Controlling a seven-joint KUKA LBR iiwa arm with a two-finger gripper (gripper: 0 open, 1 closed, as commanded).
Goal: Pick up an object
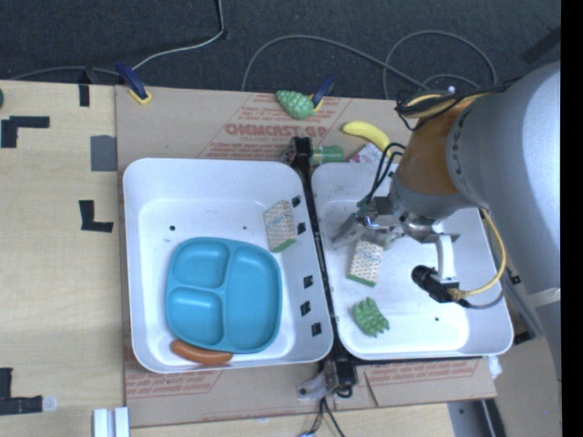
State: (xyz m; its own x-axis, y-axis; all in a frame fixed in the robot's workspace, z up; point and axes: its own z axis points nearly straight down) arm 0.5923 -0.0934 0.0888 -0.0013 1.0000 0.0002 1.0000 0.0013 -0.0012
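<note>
Red print on cardboard sheet (239,136) under both bins, perhaps "CHEMCAST GP", too blurred to confirm. Gripper (363,229) low in right bin (455,330), fingers spread apart, tips just above patterned sponge (365,263), nothing between them. Green toy (370,317) nearby. Blue plate (224,293) in left bin (155,185).

Gripper (367,229) low in the right bin (474,330), just above a patterned sponge (365,264). Green toy (371,317) nearer the front, below the sponge. Across the divider to the gripper's left: second sponge (281,223), blue sectioned plate (223,294), orange sausage (201,353). Banana (366,134) on the counter (55,244) beyond.
</note>
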